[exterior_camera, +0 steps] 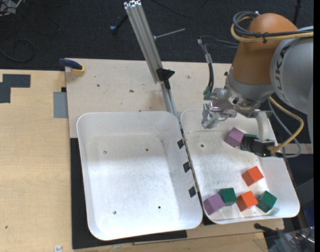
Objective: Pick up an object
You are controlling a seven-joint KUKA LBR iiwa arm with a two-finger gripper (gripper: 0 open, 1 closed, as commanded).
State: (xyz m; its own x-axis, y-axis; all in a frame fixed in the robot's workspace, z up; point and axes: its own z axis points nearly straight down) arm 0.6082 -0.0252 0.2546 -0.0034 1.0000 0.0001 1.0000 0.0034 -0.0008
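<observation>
My gripper [208,121] hangs over the far left corner of the right bin [215,164], with no block under it that I can see. A purple block [234,137] lies just to its right on the bin floor. Toward the near side lie an orange block [252,175], a green block [227,195], a second purple block [214,202], a second orange block [247,200] and a second green block [266,201]. None of them touches the gripper.
The left bin [128,167] sits beside the right one, their rims meeting along a divider with black clips [186,167]. A slanted aluminium post [148,43] rises behind the bins. A blue and yellow object [71,64] lies at the bench's far left corner.
</observation>
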